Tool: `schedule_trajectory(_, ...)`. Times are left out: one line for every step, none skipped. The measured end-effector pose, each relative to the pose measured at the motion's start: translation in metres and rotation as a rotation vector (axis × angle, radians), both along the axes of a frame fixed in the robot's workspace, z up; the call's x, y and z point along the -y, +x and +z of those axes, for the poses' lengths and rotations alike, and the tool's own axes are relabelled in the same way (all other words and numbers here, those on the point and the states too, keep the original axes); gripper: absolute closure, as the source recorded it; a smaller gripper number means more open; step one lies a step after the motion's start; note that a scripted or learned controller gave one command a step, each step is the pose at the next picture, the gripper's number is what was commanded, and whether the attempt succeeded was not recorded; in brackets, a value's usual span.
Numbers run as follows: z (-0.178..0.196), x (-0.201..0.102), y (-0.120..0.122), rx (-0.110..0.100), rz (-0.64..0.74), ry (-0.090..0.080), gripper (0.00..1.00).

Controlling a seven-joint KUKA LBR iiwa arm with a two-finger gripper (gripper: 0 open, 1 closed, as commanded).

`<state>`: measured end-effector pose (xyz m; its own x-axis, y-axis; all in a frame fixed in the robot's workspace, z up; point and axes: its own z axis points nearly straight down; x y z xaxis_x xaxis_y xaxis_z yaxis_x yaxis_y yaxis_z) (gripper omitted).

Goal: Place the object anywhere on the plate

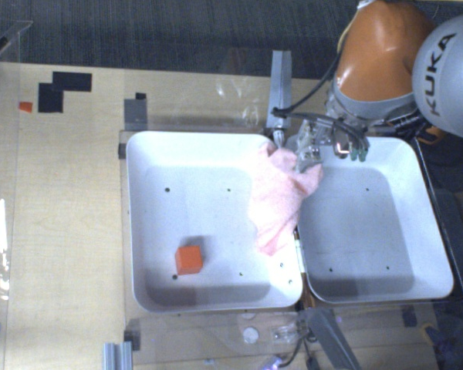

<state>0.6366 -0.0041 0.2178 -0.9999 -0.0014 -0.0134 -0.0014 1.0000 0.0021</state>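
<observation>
Pink crumpled cloth (278, 199) hangs, we see, clenched in our grey two-finger gripper (305, 154) above the white bins' (216, 284) shared edge.

A robotics lab test bench, seen from above. A pale wooden benchtop (62, 230) carries two shallow white bins (208, 291) side by side, held in place by metal brackets (136, 112). Black tape markers (60, 89) are stuck on the wood. A grey and orange KUKA industrial arm (401, 48) reaches in from the right, with cables trailing.
</observation>
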Motion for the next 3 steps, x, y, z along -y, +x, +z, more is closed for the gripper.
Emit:
schedule_trajectory(0.015, -0.050, -0.011, 0.002, 0.003, 0.001, 1.00)
schedule_trajectory(0.025, -0.103, -0.024, 0.001, 0.002, 0.002, 1.00)
schedule_trajectory(0.010, -0.153, -0.036, -0.004, 0.004, 0.002, 1.00)
